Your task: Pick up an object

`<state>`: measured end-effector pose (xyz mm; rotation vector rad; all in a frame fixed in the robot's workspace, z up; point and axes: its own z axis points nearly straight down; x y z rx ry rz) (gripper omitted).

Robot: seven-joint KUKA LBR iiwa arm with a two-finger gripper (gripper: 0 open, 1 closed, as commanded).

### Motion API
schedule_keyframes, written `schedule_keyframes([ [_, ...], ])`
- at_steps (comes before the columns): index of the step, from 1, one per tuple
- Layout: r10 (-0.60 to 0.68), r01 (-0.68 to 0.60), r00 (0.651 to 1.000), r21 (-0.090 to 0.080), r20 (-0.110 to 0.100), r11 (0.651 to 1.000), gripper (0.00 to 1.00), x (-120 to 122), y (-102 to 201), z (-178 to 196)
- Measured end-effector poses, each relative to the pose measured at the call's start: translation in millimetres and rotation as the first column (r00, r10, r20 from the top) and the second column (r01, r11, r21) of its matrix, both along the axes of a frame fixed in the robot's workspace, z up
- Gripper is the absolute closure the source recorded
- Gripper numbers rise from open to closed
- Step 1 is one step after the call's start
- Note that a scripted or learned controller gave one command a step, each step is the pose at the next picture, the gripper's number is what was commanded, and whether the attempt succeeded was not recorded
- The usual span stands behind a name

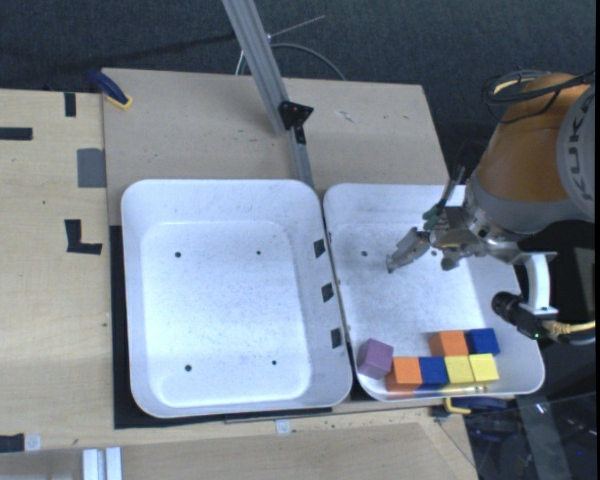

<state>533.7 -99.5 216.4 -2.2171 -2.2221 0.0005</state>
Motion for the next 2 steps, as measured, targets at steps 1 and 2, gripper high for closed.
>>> schedule_keyframes([
  [1,0.001,-0.001,1.0,-0.001,-0.003,1.0,0.0,-18,37,-26],
  [2,-0.003,0.003,1.0,-0.003,-0.001,1.0,0.0,10,6,-128],
])
